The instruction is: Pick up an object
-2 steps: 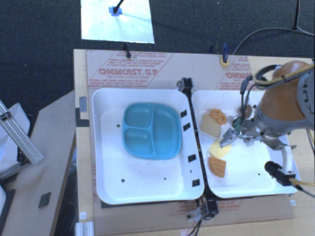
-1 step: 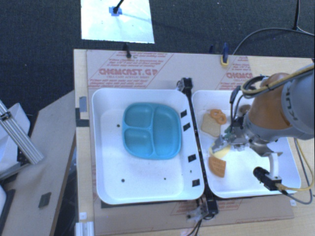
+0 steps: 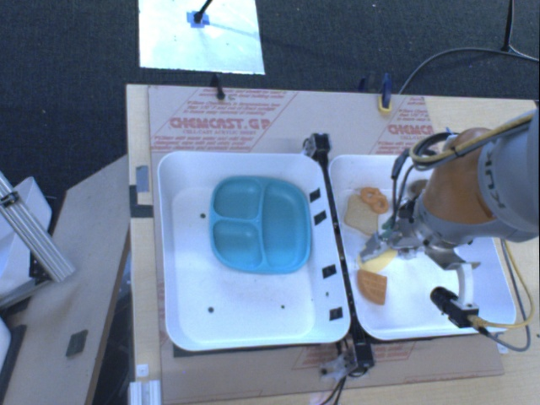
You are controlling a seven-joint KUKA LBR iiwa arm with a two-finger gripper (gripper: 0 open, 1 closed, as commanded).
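Note:
In the right bin (image 3: pixel 489 306) lie several small food items. An orange pretzel-shaped piece (image 3: pixel 372 198) rests on the far edge of a beige slice (image 3: pixel 359 218). A yellow wedge (image 3: pixel 379 261) and an orange chunk (image 3: pixel 372 287) sit nearer the front. My gripper (image 3: pixel 381 245) reaches in from the right and is low over the bin's left part. Its metal tip is right above the yellow wedge and touches or nearly touches its top edge. The arm's orange band (image 3: pixel 456 188) and grey wrist hide the bin's middle.
The left bin (image 3: pixel 190 310) holds a blue divided plate (image 3: pixel 257 224). A black divider with clips (image 3: pixel 331 234) runs between the bins. Cables (image 3: pixel 468 310) trail from the wrist over the right bin's front. A white sheet (image 3: pixel 199 24) lies on the floor beyond the bench.

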